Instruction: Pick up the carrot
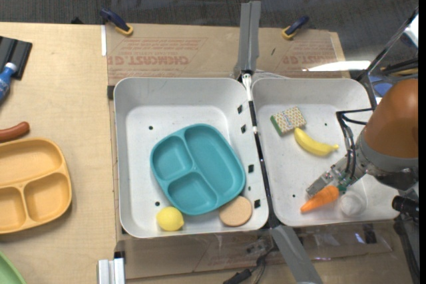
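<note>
The orange carrot (318, 199) lies in the right bin (293, 206) near its front wall, with its tip pointing front-left. My gripper (331, 181) reaches in from the right and sits low over the carrot's thick right end, touching or almost touching it. The wrist hides where the two meet. The arm's orange band (399, 120) rises over the bin's right edge.
A yellow banana (314, 143) and a patterned block (288, 120) lie behind the carrot. A pale round object (351, 203) sits just to its right. The left bin (133, 143) holds a teal divided plate (196, 168), a yellow ball (170, 218) and a tan disc (235, 211).
</note>
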Controlling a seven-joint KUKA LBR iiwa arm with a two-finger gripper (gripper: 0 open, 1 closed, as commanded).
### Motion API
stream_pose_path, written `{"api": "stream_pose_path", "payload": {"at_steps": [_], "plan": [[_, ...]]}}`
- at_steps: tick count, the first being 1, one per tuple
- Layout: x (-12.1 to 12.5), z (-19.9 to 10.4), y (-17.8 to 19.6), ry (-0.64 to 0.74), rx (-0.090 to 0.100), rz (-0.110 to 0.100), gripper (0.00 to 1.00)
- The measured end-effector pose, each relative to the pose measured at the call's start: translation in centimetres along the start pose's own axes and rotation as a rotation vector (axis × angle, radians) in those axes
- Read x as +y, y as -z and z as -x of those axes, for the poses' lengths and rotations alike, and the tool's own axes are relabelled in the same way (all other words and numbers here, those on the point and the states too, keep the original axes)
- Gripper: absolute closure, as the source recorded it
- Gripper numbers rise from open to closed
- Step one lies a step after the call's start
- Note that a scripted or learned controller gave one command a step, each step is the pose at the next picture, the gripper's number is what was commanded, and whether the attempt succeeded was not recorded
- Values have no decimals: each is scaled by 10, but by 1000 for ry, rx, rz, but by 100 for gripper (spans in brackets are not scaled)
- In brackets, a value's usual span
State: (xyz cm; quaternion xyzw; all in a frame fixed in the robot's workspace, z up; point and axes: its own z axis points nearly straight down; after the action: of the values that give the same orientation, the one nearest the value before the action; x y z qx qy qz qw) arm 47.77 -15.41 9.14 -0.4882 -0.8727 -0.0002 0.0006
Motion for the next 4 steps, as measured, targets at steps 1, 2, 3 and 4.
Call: {"api": "stream_pose_path", "payload": {"at_steps": [1, 2, 3, 4], "plan": [[15, -24, 75, 196, -2, 1, 0], [2, -3, 0, 153, -1, 0, 0], [18, -27, 76, 402, -3, 2, 0], [-13, 21, 2, 738, -1, 1, 0]]}}
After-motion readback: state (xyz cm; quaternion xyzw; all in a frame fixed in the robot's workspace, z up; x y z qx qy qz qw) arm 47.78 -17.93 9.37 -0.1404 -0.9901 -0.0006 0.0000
